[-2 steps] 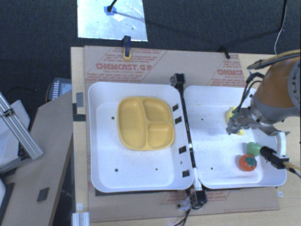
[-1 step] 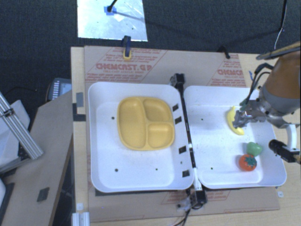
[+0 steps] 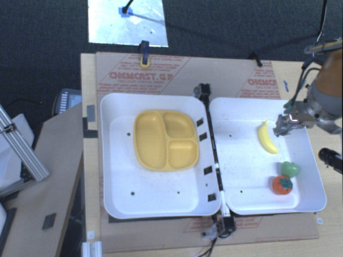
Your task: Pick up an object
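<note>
A yellow banana (image 3: 267, 137) lies in the right bin (image 3: 241, 159), toward its far right side. Below it sit a green pepper-like toy (image 3: 290, 168) and a red tomato toy (image 3: 282, 184), close together near the bin's right wall. My gripper (image 3: 283, 126) hangs at the bin's right side, just right of the banana's upper end, close to it. Nothing shows between its fingers.
The left bin (image 3: 115, 197) bears a yellow divided plate (image 3: 165, 140) with three compartments. A black divider strip (image 3: 210, 149) runs between the bins. Brown cardboard lies under both bins, and cables run at the far right.
</note>
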Controlling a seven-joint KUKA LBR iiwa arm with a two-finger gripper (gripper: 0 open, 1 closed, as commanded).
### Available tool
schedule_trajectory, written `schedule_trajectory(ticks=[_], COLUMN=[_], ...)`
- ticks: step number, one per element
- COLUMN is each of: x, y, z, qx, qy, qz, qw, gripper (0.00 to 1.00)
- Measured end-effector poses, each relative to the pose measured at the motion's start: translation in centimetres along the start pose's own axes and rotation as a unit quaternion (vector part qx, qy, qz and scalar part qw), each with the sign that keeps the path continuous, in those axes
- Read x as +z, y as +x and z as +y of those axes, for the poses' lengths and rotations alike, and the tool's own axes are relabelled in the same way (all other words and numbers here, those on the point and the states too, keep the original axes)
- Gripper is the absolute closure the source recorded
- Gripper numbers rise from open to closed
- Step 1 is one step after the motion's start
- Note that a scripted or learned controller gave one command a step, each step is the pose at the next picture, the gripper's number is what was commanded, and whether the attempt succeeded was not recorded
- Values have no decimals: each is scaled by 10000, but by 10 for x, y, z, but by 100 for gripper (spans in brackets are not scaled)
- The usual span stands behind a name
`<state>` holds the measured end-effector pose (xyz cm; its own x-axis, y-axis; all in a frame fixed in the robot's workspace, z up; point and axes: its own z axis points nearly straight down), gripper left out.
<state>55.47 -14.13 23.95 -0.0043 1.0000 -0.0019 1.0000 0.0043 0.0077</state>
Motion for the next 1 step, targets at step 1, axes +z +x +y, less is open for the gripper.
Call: schedule_trajectory(ticks=[1], x=[0], y=[43], z=[-9], qx=[-21], qy=[28], qz=[14], qw=[10000], gripper=[100])
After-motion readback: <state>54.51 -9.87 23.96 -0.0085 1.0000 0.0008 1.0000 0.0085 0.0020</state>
